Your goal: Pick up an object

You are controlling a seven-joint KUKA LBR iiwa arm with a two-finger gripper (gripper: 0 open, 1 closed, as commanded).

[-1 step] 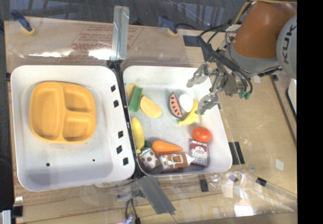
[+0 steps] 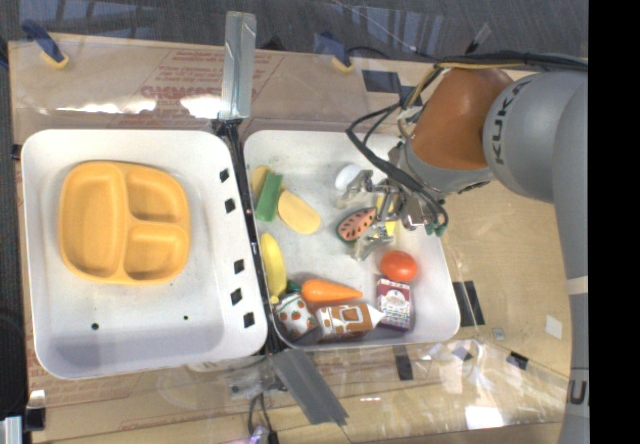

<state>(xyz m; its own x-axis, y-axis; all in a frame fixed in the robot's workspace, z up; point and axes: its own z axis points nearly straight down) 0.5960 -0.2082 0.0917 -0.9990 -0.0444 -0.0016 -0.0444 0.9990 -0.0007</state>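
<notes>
In the camera view you see the arm (image 2: 530,132) come in from the right of the frame, orange band up, w/ the gripper (image 2: 375,222) down in the right bin (image 2: 440,262), about centre-right of the frame. The fingers are partly open, and a watermelon slice (image 2: 353,225) sits just at their tips; you cannot tell if it is really between them or only beside. A tomato (image 2: 399,266) lies just below-right of the gripper. A white object (image 2: 348,177) is upper left of it. Along the bottom wall: a carrot (image 2: 330,291), a brown carton (image 2: 345,317), a red box (image 2: 396,306). At the bin's left side: a banana (image 2: 273,265), a green piece (image 2: 268,197), a yellow piece (image 2: 298,213). In the left bin (image 2: 60,342), a yellow divided tray (image 2: 124,221).
</notes>
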